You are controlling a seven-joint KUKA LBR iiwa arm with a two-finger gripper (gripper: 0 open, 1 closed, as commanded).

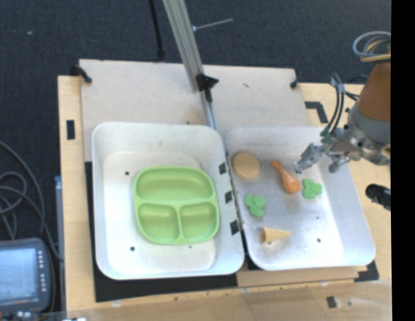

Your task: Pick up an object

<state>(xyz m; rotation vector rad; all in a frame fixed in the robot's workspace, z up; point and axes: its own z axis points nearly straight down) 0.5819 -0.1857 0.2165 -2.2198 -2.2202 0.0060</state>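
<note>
Gripper (319, 158) is seen over the right bin's (348, 233) upper right part, jaws spread apart, nothing held between them. Just below lie an orange carrot-like piece (286, 177) and a green piece (312, 190). A tan round piece (245, 165), a second green piece (255, 205) and a cone (274, 235) are spread across the same bin. A green divided plate (176, 204) sits in the left bin (114, 246).

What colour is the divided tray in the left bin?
Light green, clearest in the camera view: the divided tray.
</note>
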